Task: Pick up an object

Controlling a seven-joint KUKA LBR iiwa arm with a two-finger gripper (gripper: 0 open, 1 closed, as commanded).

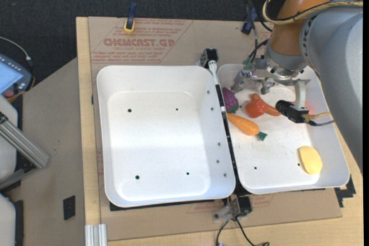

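Note:
Several toy foods lie in the right bin (288,178). A purple piece (230,100) rests against the bin's left wall, with a red-orange pepper (259,107) to its right. An orange carrot (244,124) lies just in front of them, and a yellow lemon (310,159) sits near the front right corner. My gripper (252,86) hangs over the back of this bin, just behind the pepper and the purple piece. Its fingers (238,83) are spread open with nothing between them.
The left bin (155,80) stands beside the right one, and a black divider strip (222,118) runs between them. Both bins rest on a cardboard sheet (144,40). The grey arm (334,49) covers the right bin's back right part.

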